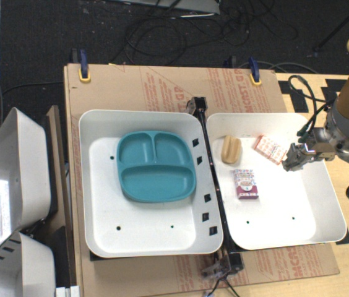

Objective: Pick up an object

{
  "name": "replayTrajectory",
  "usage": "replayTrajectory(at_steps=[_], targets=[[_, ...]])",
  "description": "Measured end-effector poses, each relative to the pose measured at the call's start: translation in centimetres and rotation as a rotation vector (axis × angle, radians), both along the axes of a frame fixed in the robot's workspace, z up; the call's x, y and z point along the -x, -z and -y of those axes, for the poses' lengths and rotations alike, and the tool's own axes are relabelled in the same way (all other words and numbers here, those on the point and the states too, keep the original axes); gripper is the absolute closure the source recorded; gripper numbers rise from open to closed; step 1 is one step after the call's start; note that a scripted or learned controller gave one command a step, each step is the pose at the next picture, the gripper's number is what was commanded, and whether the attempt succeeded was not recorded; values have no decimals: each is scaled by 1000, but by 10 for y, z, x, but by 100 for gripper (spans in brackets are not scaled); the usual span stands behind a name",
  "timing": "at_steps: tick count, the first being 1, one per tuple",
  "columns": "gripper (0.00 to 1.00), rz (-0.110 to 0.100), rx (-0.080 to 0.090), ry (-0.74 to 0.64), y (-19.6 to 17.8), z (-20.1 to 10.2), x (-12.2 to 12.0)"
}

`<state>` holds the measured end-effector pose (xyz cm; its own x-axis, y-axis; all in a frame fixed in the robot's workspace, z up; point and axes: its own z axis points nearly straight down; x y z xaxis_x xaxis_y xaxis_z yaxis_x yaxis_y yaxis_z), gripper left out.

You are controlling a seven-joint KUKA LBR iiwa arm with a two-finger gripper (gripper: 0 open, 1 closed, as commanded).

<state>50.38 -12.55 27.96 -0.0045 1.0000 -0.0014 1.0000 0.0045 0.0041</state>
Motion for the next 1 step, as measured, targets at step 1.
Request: replayTrajectory(at_steps=[1], targets=[[100, -3, -1, -2, 14, -45, -24]])
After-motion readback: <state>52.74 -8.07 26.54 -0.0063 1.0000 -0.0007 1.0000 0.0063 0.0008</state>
